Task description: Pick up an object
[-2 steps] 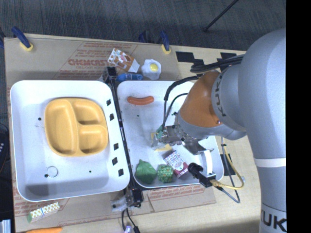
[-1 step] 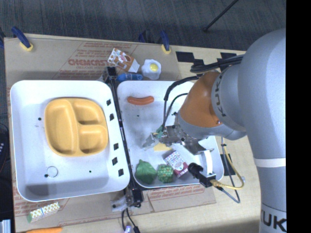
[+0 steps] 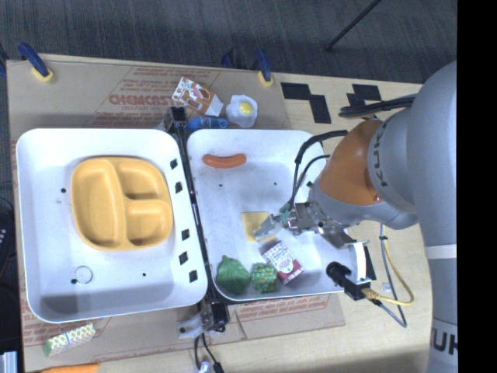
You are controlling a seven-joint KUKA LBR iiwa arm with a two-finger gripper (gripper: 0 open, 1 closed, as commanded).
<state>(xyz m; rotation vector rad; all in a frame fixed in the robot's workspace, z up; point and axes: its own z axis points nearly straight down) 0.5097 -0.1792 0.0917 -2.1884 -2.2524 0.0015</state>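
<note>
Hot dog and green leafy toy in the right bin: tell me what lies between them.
Camera view: bare white bin floor between the hot dog and green leafy toy.

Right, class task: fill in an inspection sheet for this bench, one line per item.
Surface: bench covered with printed cardboard, bearing left bin and right bin.
Job's things: in right bin, sausage, yellow piece, red packet, two green items.
Clutter: yellow tray in left bin; carton, egg behind the bins.
Grippers: gripper low over yellow piece; grip unclear.
Cables: black at wrist; yellow at right.
Surroundings: grey carpet, blue clamps.
</note>
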